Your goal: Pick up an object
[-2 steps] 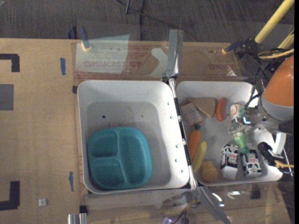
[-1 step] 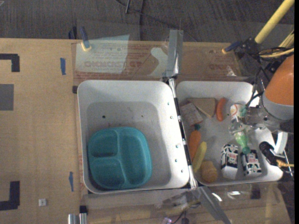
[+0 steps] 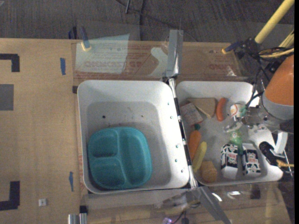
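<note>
The left bin (image 3: 88, 97) holds a teal divided plate (image 3: 119, 157). The right bin (image 3: 261, 171) is crowded: a carrot (image 3: 194, 143) beside a yellow banana (image 3: 200, 155), and two milk cartons (image 3: 239, 160) just below the pincer (image 3: 236, 127). Packed this tightly, a descent risks striking a neighbouring item or closing on two at once. The pincer hangs over a small green item (image 3: 237, 138); whether it is apart or together cannot be told.

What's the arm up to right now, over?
Gripper low in right bin, grip unclear. Toy food untouched: carrot, banana, milk cartons. Teal tray in left bin.
</note>
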Action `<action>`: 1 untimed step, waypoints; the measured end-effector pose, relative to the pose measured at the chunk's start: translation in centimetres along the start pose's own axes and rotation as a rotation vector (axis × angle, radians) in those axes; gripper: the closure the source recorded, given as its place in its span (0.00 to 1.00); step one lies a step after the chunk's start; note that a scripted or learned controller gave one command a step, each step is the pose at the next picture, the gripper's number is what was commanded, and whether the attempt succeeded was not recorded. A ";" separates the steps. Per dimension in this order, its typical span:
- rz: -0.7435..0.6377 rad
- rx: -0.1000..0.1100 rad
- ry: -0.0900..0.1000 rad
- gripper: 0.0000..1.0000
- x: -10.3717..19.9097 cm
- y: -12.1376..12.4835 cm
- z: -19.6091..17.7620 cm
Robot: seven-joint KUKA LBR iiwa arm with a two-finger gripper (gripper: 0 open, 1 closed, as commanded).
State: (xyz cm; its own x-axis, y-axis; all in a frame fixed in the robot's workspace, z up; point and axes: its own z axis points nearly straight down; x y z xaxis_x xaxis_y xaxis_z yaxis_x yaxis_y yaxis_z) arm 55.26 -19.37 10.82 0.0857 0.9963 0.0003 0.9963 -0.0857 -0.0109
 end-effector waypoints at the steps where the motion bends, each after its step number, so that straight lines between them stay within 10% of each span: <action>1: 0.134 -0.011 0.014 0.00 -0.6 9.8 1.8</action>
State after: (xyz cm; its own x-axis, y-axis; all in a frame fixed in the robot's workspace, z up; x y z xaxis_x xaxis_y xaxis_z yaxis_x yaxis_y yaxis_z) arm 65.00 -20.78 8.93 0.2180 0.9758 0.0137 0.9759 -0.2180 -0.0006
